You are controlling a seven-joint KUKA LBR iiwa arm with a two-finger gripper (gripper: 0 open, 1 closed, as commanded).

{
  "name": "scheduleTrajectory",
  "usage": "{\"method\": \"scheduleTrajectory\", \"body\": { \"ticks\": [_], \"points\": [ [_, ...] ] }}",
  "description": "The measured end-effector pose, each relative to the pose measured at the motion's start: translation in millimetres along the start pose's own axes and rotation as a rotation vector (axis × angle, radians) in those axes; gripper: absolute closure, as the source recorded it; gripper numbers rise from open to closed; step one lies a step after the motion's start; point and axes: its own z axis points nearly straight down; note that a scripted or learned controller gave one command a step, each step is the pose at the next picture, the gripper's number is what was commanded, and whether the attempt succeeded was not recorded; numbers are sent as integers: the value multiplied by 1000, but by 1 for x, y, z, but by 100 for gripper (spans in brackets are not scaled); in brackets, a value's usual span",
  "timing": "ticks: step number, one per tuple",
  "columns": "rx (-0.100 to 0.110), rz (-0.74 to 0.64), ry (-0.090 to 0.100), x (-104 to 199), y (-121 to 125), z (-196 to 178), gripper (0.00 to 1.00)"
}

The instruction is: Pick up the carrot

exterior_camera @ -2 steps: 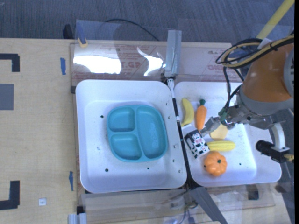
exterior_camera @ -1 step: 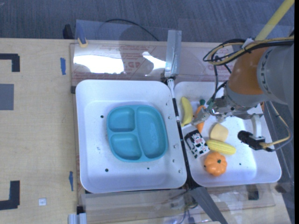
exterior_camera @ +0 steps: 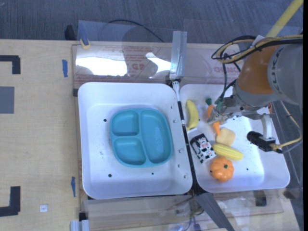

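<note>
The carrot [exterior_camera: 211, 111] is a small orange piece with a green top, lying in the right bin [exterior_camera: 269, 177] just right of a yellow banana [exterior_camera: 191, 113]. A second orange bit [exterior_camera: 216, 127] shows just below it; whether it belongs to the carrot I cannot tell. My gripper [exterior_camera: 223, 110] hangs directly over the carrot's right side and covers part of it. The grey arm with its orange band [exterior_camera: 255, 73] reaches in from the upper right.
The right bin also holds a pale yellow block [exterior_camera: 226, 137], a corn cob [exterior_camera: 228, 152], an orange pumpkin [exterior_camera: 222, 169] and a black-and-white toy [exterior_camera: 203, 147]. A blue divided plate [exterior_camera: 142, 136] lies in the left bin [exterior_camera: 91, 105]. Cables loop above the arm.
</note>
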Motion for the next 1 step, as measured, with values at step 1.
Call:
{"method": "scheduleTrajectory", "body": {
  "ticks": [1],
  "points": [
    [23,-262,7,11,50,-75,100]
  ]
}}
